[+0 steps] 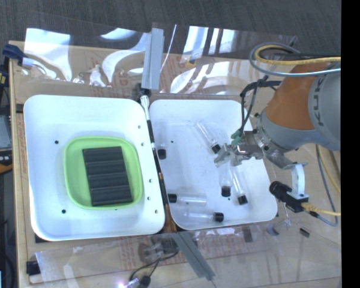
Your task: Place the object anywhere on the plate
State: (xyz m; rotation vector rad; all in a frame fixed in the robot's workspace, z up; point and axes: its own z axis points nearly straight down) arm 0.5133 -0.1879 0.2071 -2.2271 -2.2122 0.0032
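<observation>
A dark ribbed block (108,174) is already lying flat on the green plate (74,161) in the left bin (42,119). In the right bin (180,125), clear black-capped tubes (207,138) are lying scattered, and the gripper (235,152) is hovering among them, its grip impossible to judge.

Place: a robotics lab
Evidence: a grey arm (300,110) reaching over two white bins (42,161) sitting on a counter (96,263), cables (288,56) trailing
</observation>
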